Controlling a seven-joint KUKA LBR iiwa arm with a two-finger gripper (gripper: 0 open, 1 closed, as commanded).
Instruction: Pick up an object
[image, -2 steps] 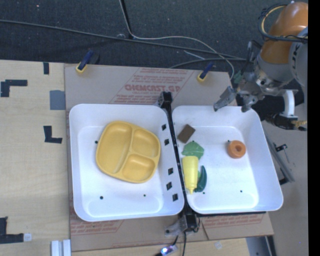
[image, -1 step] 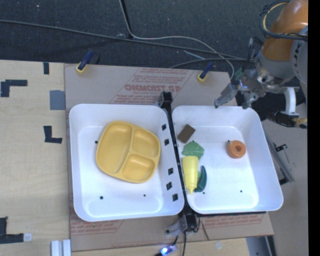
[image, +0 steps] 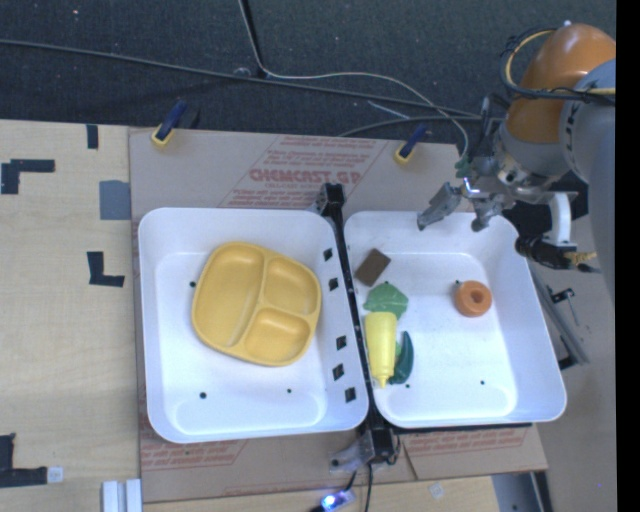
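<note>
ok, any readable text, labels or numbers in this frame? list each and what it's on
"CHEMCAST GP": red print, upside down, on the brown cardboard sheet under the bins, above the left bin.
More red print lines around that wording and along the sheet's bottom edge: too small and blurred to read.
No readable text on the yellow tray, the toys or the arm.

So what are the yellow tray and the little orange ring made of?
The yellow tray looks like molded plastic: one even color, smooth rounded dividers, a soft sheen. The orange ring looks like matte plastic or rubber, possibly a toy donut; it is too small to tell which.
</note>
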